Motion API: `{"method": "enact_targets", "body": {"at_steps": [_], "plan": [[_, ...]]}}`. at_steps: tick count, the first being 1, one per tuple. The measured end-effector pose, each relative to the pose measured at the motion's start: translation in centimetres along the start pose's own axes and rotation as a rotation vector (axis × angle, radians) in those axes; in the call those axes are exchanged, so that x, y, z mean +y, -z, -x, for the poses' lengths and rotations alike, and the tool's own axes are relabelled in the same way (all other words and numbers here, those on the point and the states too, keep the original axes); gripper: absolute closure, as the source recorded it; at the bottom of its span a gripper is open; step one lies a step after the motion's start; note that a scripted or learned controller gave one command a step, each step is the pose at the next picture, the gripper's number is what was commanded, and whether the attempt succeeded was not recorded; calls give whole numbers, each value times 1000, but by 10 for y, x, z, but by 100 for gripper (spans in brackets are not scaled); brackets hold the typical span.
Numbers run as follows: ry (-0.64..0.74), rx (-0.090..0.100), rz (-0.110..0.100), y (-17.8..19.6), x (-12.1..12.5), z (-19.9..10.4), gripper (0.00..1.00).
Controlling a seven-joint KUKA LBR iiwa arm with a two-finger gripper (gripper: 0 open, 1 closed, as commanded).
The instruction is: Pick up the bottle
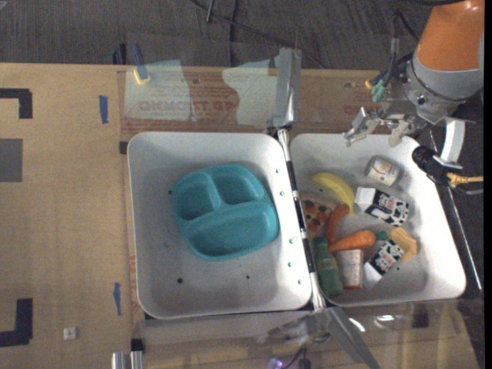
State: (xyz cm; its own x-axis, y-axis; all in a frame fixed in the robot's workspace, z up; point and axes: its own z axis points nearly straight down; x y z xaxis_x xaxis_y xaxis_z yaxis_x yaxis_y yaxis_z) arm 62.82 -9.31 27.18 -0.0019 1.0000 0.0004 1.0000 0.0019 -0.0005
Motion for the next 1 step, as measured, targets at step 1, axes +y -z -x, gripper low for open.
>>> {"method": "enact_targets", "body": {"at_steps": [1], "plan": [[2, 0, 4, 11, 1, -1, 100]]}}
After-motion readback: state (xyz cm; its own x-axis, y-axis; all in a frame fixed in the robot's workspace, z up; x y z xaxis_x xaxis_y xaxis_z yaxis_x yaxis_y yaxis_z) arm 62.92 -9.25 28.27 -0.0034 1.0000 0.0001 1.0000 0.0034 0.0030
